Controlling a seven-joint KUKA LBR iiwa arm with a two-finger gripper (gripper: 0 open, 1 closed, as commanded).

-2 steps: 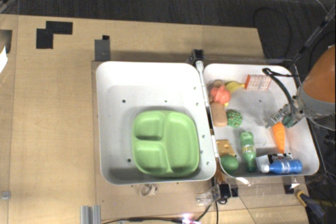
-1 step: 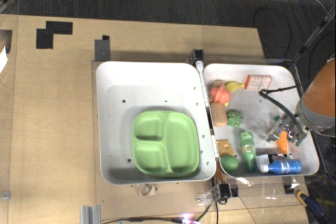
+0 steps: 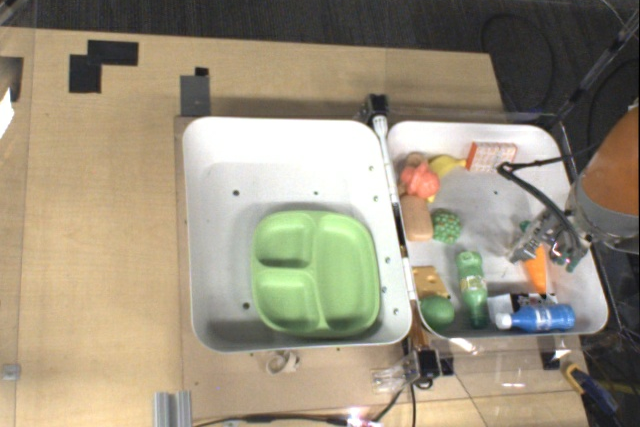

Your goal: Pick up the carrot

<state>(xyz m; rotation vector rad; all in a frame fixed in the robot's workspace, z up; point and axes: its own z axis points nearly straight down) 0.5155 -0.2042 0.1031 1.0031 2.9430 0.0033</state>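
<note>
The carrot (image 3: 539, 270) lies near the right wall of the right bin (image 3: 596, 315), directly at the gripper (image 3: 545, 247). Whether the gripper is apart, together or clamped on the carrot cannot be determined. Risks: the blue bottle (image 3: 540, 318) and the green bottle (image 3: 471, 287) lie close by, so a low approach may nudge them; the bin wall limits clearance; the carrot may slip on lifting. The red-and-white packet (image 3: 491, 156) bears print too small to read
</note>
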